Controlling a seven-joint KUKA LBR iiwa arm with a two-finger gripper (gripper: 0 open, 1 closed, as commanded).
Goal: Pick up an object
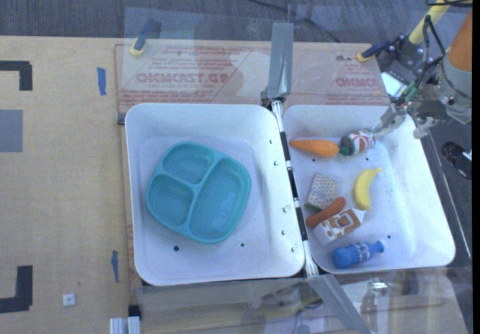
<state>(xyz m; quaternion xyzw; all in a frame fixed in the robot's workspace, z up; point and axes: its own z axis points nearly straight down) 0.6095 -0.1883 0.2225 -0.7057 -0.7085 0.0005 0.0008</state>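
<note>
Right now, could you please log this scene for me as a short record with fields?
left bin: teal plastic divided plate
right bin: orange toy carrot, yellow toy banana, blue toy bottle, small white and orange carton, red toy sausage, patterned wedge, small red and white can
gripper: above right bin's far right corner, near the can
held: nothing visibly between fingers

Grey arm (459,88) w/ orange band up top. Yellow and black cables (442,2) loop over it. Wrist hardware looks metallic, prob. blurred.
</note>
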